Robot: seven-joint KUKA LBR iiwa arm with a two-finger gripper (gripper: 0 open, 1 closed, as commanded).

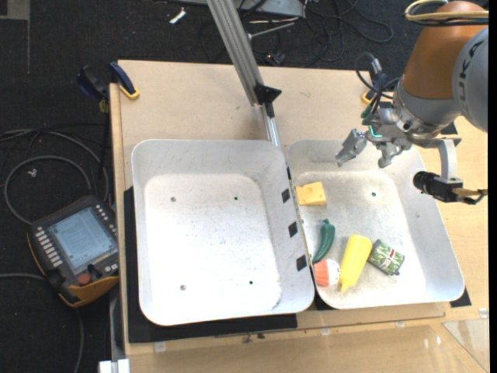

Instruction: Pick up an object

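Dark floor with cables all around, tan bench point(194, 99) in the middle, and we're looking down at two white bins on it. The yellow corn-shaped piece point(354, 260) is our landmark: it lies at the near end of the right bin point(423, 231), tilted. Touching its lower left end is a small red-and-white item point(327, 272), just left of it a green pepper point(324, 239), just right of it a green can point(387, 257). Up and left from the corn, well apart, sits a yellow cheese wedge point(312, 194) close to the bin's left wall.

We'd guess they're bunched simply from sliding down the shallow floor. The cheese looks like the easiest pick, with open floor on three sides.

The gripper point(368, 151) hangs far above the corn, over the bin's back edge, fingers spread apart and empty. Between it and the cheese there's bare bin floor, so plenty of room to descend. The left bin point(155, 169) lies far left of the corn.
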